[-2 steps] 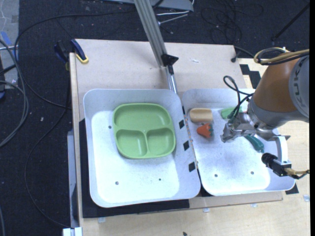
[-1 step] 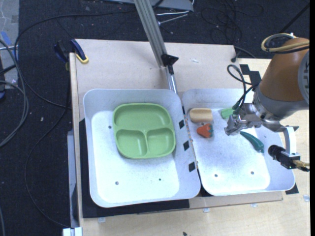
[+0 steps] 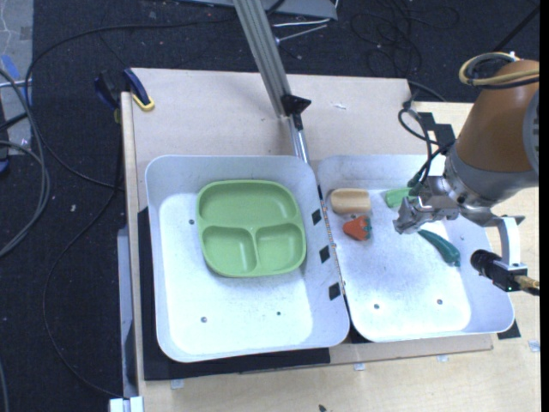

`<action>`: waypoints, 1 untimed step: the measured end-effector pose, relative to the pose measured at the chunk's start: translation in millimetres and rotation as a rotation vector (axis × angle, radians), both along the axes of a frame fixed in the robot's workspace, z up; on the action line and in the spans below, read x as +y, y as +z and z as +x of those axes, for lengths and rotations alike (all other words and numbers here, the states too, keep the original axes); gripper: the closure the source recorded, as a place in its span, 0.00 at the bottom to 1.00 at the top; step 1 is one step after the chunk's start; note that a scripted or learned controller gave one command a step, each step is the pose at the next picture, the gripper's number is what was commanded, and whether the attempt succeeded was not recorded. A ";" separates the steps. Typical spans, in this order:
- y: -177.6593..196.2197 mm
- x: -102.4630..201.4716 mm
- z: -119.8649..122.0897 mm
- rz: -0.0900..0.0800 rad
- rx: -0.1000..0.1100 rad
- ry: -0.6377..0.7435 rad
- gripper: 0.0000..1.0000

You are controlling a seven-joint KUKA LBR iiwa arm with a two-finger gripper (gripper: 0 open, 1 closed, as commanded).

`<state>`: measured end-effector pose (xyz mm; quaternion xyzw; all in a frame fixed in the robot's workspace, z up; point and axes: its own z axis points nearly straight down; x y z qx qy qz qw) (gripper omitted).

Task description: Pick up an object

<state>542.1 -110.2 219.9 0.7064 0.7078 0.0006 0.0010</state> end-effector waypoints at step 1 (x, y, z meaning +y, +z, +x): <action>-2.7 57.9 25.1 0.002 0.000 0.006 1.00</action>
